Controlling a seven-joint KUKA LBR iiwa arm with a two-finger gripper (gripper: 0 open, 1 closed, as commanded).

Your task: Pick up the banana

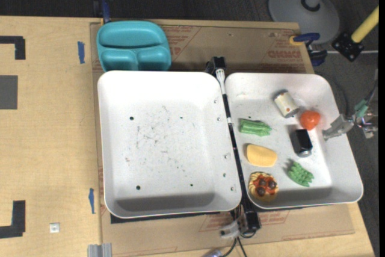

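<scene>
At the right edge of the frame, the gripper (334, 128) is hanging over the right bin (346, 189) rim, finger state impossible to tell, well apart from the yellow banana (261, 155) lying mid-bin.

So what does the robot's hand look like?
The gripper looks like a small, silvery-grey metal piece poking over the rim of the right bin. Behind it are thin dark cables and little green bits. It is too small here to tell more.

one fixed camera looks down, slanted, on both bins (162, 81).
</scene>
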